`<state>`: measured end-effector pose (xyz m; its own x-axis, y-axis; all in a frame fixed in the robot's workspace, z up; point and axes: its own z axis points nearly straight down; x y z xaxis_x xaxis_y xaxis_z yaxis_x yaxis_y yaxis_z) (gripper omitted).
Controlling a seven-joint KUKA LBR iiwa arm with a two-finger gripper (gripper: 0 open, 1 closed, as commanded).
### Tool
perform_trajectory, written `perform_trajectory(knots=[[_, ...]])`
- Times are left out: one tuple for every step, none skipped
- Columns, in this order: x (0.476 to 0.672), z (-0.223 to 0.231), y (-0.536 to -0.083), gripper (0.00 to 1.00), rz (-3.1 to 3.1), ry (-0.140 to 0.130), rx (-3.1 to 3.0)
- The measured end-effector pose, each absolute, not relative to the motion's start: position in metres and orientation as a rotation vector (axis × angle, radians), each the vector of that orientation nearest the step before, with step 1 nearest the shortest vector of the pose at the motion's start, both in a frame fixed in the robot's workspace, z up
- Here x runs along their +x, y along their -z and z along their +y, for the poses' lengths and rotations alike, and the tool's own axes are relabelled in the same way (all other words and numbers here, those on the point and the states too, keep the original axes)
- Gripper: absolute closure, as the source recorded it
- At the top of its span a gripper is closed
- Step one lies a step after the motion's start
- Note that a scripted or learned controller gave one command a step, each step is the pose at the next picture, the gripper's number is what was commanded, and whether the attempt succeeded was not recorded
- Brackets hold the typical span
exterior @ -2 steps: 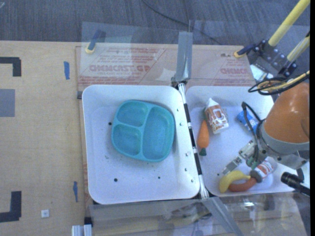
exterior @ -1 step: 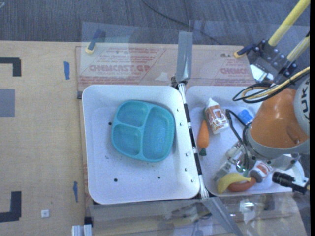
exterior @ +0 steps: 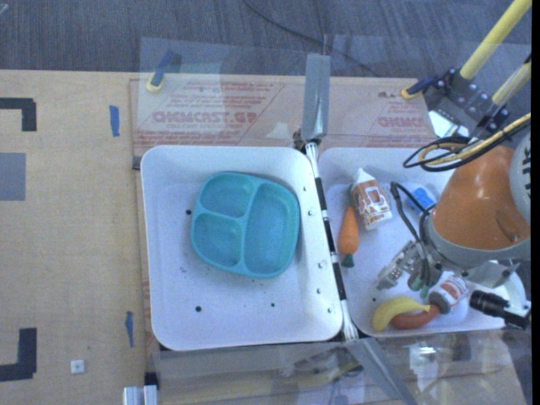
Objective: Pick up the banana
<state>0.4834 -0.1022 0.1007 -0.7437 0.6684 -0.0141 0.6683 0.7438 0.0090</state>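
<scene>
Wooden bench, two white bins. Banana (exterior: 390,312) lies lower right of frame, in right bin (exterior: 371,226), touching a red sausage-like item (exterior: 413,318). Gripper (exterior: 407,266) hovers just above; spread not discernible. Likely light, soft, curved; best pinched mid-body.

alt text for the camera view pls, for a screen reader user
Grey arm's gripper hangs low in the right white bin, just above a yellow banana lying against a red sausage-shaped toy, near an orange carrot and small carton. Left white bin holds a teal divided plate.
</scene>
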Motion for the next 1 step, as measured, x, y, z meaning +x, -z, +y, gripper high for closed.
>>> perform_trajectory(knots=[[0.4968,-0.0642,-0.2184,1.00,2.397,0.000,2.028]])
